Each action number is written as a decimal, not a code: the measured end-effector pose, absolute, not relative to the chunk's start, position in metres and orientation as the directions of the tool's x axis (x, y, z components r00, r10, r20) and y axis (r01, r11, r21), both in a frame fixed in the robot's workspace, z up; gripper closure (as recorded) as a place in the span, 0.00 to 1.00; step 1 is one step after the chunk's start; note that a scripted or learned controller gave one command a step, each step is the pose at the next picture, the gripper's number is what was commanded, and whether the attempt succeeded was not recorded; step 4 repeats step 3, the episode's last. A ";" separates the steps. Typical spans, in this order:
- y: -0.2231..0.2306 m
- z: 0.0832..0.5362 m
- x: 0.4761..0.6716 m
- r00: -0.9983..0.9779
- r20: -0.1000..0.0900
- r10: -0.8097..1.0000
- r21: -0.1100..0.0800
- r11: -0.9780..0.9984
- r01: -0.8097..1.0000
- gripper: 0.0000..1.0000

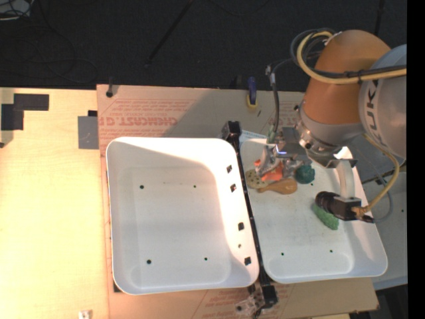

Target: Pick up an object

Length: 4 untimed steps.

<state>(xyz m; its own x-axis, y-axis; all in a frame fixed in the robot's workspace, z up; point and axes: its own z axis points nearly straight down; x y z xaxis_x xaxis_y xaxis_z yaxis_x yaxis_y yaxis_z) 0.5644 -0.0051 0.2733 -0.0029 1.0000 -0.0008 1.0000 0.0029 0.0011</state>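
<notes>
My gripper (274, 163) hangs low over the far part of the right bin (312, 261). It is right above a small cluster there. An orange object (271, 175) lies directly under it, on top of a flat tan piece (277, 187). A dark teal ball (305, 173) sits just right of the gripper. A green oblong object (327, 218) lies nearer the bin's right side, partly hidden by the arm's hardware. The view does not make clear whether anything is between the gripper's tips.
The left bin (172, 214) stands beside the right one, with a black divider clip strip (242, 198) between them. Both bins rest on a cardboard sheet (166, 115). The arm's orange band and grey body (352, 92) loom over the right bin's far right corner.
</notes>
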 end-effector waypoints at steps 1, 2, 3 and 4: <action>0.066 0.357 0.588 -0.008 0.002 1.000 0.007 0.008 1.000 1.00; 0.038 0.271 0.557 0.003 -0.002 1.000 -0.014 -0.003 1.000 1.00; 0.077 0.340 0.577 -0.003 0.001 1.000 0.004 0.003 1.000 1.00; 0.077 0.340 0.577 -0.003 0.001 1.000 0.004 0.003 1.000 1.00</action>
